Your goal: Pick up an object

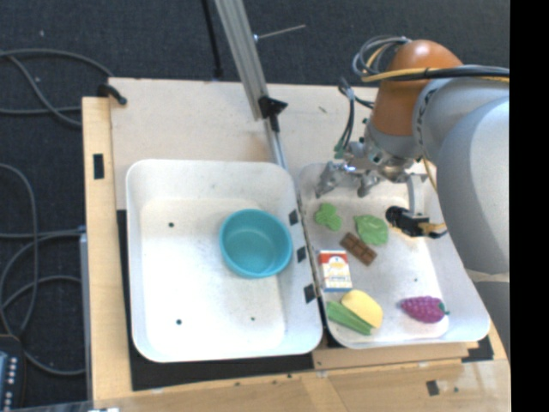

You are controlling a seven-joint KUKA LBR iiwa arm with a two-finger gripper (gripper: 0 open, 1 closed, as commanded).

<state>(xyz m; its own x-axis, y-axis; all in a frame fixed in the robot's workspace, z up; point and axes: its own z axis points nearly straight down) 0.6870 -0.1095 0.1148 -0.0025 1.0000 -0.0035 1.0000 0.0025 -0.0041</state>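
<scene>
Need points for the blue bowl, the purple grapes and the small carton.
blue bowl [255,244], camera view, on the inside of the bowl, in the left bin.
purple grapes [423,309], camera view, middle of the bunch, near the right bin's front corner.
small carton [335,270], camera view, on its top face.

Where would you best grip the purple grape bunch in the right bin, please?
Probably across the middle of the grape bunch, coming straight down from above. It lies flat with its long axis left to right and bare floor of the right bin on each long side, so fingers should fit there.
</scene>
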